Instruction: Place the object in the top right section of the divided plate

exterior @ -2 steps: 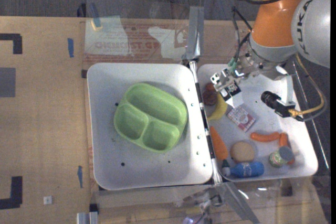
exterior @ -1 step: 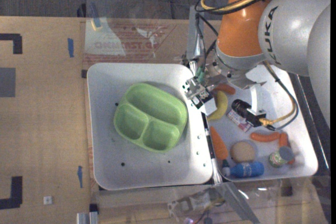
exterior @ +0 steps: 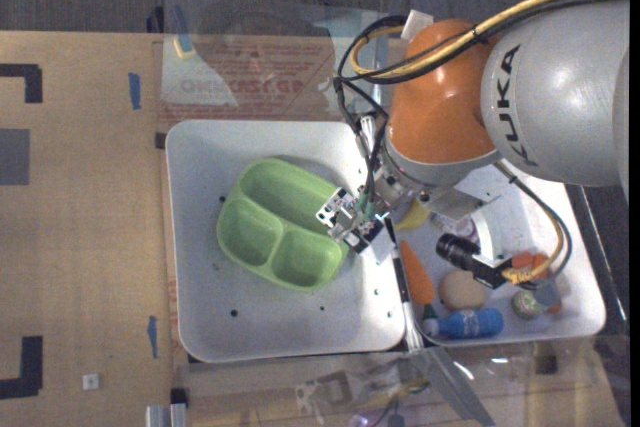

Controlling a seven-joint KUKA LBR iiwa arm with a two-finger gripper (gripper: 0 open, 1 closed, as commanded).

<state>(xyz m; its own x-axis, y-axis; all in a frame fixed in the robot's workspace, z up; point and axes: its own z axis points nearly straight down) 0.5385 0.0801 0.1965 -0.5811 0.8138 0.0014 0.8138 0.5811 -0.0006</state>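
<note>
Pincer [exterior: 352, 218]: grip state cannot be told. Green plate [exterior: 278, 226]: just left, touching its right rim. Carrot [exterior: 417, 275]: lower right.

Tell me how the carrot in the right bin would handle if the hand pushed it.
The carrot looks like a stiff, tapered toy, so it would probably slide or pivot rather than bend. Its rounded body may roll sideways. It lies beside the bin divider, which could stop it moving left.

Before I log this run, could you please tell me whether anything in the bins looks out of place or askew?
The green divided plate sits turned at a slant to the left bin's walls. The pincer hangs at its right rim. Nothing looks spilled or broken; the toys lie loosely in the right bin.
</note>
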